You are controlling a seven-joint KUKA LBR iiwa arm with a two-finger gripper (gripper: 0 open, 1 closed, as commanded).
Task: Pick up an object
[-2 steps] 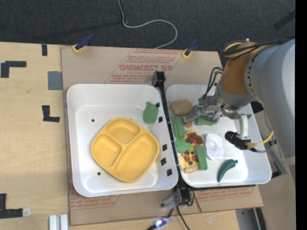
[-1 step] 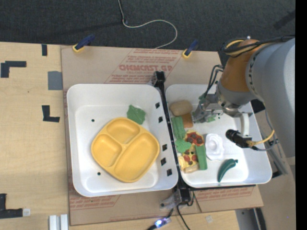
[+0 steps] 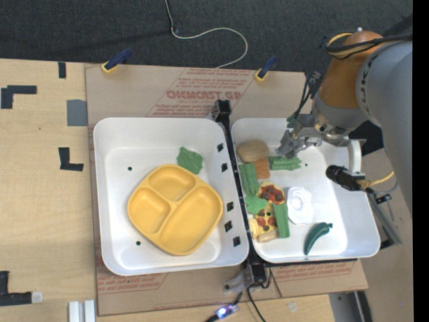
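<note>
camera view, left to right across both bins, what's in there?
yellow divided plate → green leafy piece → pizza slice → white lid → dark green pepper; gripper hangs over the right bin's far part.

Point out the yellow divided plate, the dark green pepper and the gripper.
yellow divided plate (image 3: 175, 208): camera view, centre ridge.
dark green pepper (image 3: 316, 237): camera view, mid-body.
gripper (image 3: 289, 146): camera view, between fingertips.

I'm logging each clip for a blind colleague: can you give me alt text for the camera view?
The arm's tool hangs over the right bin, just above a flat green piece near a brown bun, a pizza slice, a white lid and a green pepper. The left bin holds a yellow divided plate and a green leaf.
</note>
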